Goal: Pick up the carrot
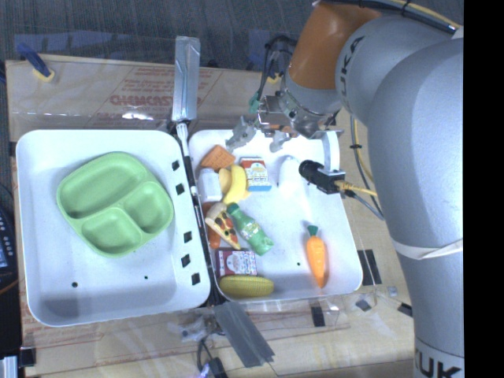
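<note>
While the gripper (260,136) hangs spread and empty, the carrot (316,260) lies untouched at its five o'clock.

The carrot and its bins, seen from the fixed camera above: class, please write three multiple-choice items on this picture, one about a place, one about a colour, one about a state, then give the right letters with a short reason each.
1. Where does the carrot lie?
A. In the right bin, near its right wall
B. On the green plate
C. On the bench outside both bins

2. What colour is the divided plate in the left bin?
A. Red
B. Light green
C. Blue

3. How do the gripper and the carrot stand to each other?
A. The gripper holds the carrot
B. The gripper presses the carrot flat
C. They are apart, the gripper hanging over the far end of the right bin

Key: 1 A, the carrot rests on the white floor by the right wall. 2 B, the plate is pale green. 3 C, the carrot lies alone toward the near end.
</note>
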You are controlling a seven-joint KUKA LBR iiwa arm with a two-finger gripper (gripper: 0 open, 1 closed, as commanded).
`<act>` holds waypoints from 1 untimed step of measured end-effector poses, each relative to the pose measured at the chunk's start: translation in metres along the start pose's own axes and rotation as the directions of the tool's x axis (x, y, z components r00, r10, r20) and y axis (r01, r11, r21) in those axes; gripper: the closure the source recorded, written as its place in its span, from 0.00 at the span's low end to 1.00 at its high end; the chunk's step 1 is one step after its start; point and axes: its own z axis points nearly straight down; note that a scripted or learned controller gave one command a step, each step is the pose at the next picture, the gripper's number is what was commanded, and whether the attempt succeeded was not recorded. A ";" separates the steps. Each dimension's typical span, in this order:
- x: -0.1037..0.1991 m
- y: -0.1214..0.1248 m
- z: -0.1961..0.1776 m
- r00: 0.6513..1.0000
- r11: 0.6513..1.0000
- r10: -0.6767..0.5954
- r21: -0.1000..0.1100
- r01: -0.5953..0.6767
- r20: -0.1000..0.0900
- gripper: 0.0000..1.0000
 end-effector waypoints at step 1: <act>-0.048 -0.104 0.056 0.991 0.991 -0.131 0.001 0.131 0.000 0.00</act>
